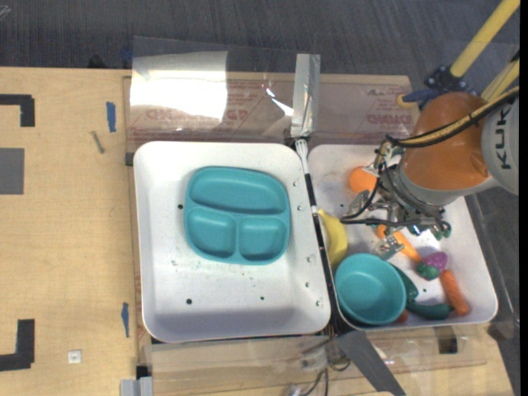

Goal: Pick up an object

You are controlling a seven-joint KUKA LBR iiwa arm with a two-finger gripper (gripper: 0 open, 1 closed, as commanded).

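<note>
Gripper point(402, 225) low in right bin point(483, 246), near its middle; we cannot tell its state. Small toys point(437, 264) toward near-right corner; we should centre over one, clear of teal bowl point(371, 287).

Left bin point(157, 304) – divided plate point(238, 213) inside. Right bin point(478, 291) – bowl point(371, 287) at front, banana point(333, 231) behind bowl, carrot point(454, 294) right.

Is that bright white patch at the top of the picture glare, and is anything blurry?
Camera view: yes, light glares off the clear plastic sheet behind the left bin; the teal tray looks sharp, while the gripper and small toys under it are dim and slightly smeared.
</note>
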